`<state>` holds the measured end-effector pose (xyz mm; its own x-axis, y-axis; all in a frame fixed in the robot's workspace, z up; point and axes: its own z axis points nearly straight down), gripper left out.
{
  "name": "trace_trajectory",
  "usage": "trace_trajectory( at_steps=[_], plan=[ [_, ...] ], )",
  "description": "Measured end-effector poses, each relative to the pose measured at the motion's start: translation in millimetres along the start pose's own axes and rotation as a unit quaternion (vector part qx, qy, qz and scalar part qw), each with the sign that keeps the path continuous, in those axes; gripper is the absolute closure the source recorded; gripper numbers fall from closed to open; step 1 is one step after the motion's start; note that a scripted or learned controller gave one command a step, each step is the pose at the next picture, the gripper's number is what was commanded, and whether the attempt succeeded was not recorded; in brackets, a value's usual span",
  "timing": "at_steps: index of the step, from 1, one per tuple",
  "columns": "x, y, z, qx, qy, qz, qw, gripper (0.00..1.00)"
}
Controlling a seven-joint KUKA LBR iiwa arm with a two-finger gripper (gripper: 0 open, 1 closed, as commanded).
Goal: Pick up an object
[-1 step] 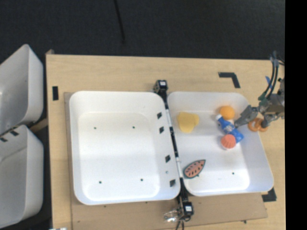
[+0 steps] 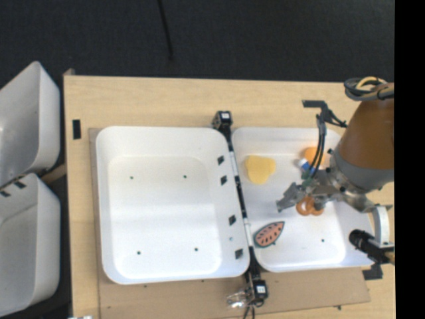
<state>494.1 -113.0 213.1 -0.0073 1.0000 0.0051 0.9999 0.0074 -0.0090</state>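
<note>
Pretty clearly a robotics lab, not anyone's home. My arm (image 2: 368, 138) comes in at the right of the frame over a plain wooden tabletop (image 2: 199, 102) carrying two shallow white bins (image 2: 106, 178) side by side, clipped together down the middle with small black brackets (image 2: 234, 178). Dark floor (image 2: 199, 25) fills the top of the frame, and white plastic tubs (image 2: 26, 118) sit at the left edge.

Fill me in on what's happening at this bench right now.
A robot arm is reaching down into the right bin, its gripper low over a small orange ring. Whether it has the ring is unclear. A yellow piece and a leaf-shaped toy lie loose in the same bin, nearer the divider.
</note>
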Motion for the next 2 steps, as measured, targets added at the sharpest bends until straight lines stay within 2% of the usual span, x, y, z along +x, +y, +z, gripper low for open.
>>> trace_trajectory(
  at_steps=[1,2],
  plan=[
    [-58,-7,73,-0.002,-0.003,0.006,1.0,0.0],
    [-115,29,83,-0.006,-0.005,0.005,1.0,0.0]
  ],
)
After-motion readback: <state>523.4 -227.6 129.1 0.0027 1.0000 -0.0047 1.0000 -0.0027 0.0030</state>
